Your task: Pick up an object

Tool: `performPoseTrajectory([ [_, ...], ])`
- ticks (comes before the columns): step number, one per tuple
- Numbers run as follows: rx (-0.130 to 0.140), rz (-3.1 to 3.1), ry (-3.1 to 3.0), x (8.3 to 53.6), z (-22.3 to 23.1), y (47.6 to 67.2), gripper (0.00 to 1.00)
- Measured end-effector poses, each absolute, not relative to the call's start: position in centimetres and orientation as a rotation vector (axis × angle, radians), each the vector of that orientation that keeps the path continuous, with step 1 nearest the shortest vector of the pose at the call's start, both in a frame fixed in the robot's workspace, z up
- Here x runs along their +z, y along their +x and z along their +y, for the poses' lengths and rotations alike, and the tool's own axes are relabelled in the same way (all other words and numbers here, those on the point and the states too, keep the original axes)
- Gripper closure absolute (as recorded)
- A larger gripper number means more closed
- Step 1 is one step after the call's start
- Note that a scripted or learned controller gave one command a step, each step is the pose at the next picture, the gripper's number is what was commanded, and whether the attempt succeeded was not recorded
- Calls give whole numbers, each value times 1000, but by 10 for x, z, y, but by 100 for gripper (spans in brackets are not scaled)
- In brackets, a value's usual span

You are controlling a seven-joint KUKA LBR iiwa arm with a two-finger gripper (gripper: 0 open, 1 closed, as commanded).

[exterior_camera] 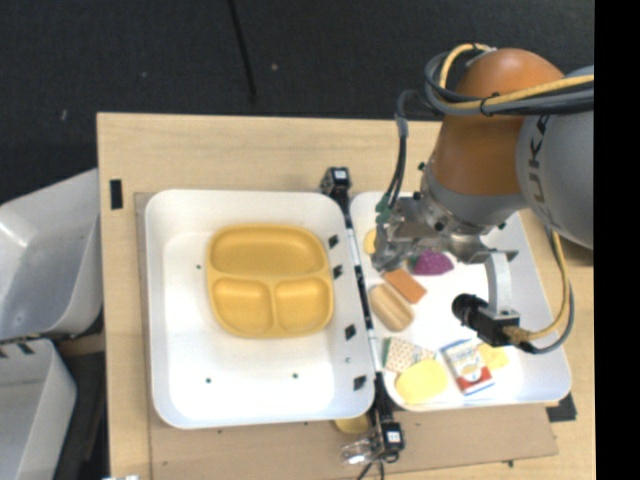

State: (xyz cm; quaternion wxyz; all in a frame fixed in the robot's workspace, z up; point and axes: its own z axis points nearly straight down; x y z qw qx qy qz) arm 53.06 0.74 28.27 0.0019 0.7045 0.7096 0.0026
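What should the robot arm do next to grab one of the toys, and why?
Probably lower straight down a little. The gripper hangs over the right bin, right above the orange block and the tan bread-like piece, with the purple toy beside it, and nothing shows between its fingers yet.

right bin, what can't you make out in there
- Tool: the arm's wrist covers it in the camera view, so finger state is unreadable.
- Purple object: partly under the arm; shape unclear.
- Small carton: label too small to read.
- Yellow item at the right bin left wall: mostly hidden by the tool.
- Far corner of the bin: covered by the arm.
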Motion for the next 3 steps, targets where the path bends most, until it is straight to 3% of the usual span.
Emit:
performPoseTrajectory([
  [1,23,2222,2206,535,46,489,100],
  [2,-2,2218,2223,496,-14,494,100],
  [3,-9,2223,2225,406,-14,489,100],
])
